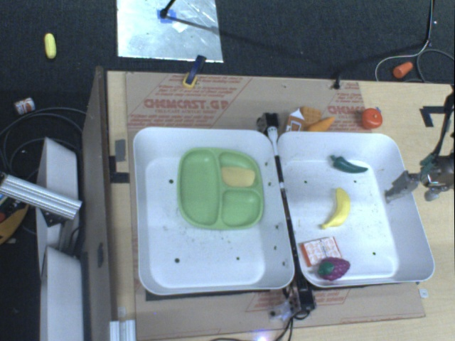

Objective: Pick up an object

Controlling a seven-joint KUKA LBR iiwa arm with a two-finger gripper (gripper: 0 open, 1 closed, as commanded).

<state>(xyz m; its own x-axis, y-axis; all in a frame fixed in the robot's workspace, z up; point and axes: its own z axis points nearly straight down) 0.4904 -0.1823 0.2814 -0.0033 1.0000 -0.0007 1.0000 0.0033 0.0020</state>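
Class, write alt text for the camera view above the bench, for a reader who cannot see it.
Two shallow white bins sit side by side: the left bin holds a green divided plate with a yellow item in one compartment, and the right bin holds a banana, a green pepper, a small red-and-white card and a purple item. The gripper sits at the right bin's right edge.

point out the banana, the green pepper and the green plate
banana (337,209): camera view, middle of its curved yellow body
green pepper (348,165): camera view, middle of its dark green body
green plate (202,183): camera view, bare floor of its large left compartment
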